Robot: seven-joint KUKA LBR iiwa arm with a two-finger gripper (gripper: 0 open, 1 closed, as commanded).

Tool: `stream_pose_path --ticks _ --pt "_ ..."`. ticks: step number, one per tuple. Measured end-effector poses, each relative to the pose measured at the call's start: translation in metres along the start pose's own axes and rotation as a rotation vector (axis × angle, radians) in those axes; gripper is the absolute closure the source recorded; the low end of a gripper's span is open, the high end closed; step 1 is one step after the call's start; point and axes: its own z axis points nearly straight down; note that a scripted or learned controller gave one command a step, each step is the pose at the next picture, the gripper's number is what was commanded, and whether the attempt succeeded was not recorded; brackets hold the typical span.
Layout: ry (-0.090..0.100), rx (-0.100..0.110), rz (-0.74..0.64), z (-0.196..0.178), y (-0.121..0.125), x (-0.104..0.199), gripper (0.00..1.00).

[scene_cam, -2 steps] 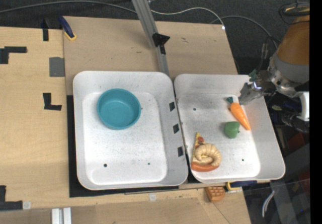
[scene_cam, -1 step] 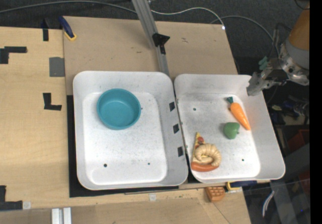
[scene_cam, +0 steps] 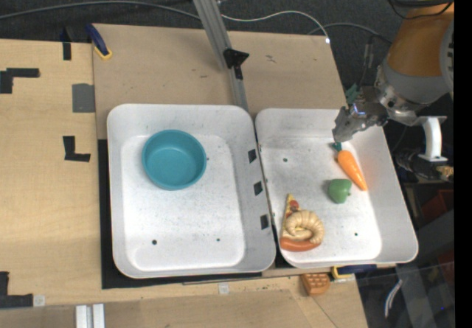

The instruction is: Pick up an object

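Carrot (scene_cam: 352,169) is the likeliest thing to pick, and I place everything else against it. Far to its left, in the left bin (scene_cam: 125,245), sits a blue bowl (scene_cam: 174,159), alone and well apart. Nearer, down and to the left of the carrot in the right bin (scene_cam: 398,245), lies a shrimp-like toy (scene_cam: 302,228) on what looks like a pizza slice (scene_cam: 289,206). Just below the carrot and a little to its left rests a small green piece (scene_cam: 339,190), near its lower end but seemingly not touching it.

The carrot itself lies flat on the bin floor with its long axis slanted: the stem end points up and to the left, the tip down and to the right. The hand (scene_cam: 345,130) hangs just up and to the left of the stem end, close above it, reaching from the grey and orange arm (scene_cam: 417,46) further up and to the right of the carrot. I cannot tell whether the fingers are apart or together, and nothing shows between them.

My judgement is that the coming move turns on this offset: the carrot's middle lies down and to the right of the hand, along the carrot's own axis, so the hand would need to shift that way and close across the narrow width. The green piece nearby could get nudged.
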Motion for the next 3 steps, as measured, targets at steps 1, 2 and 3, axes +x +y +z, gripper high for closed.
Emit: stream_pose_path --ticks 1,2,3 --pt "0.0 0.0 0.0 0.0 0.005 0.049 1.0" --pt "0.0 0.001 -0.002 0.011 0.019 0.111 1.0" --pt "0.0 -0.001 -0.001 0.009 0.04 0.161 1.0"
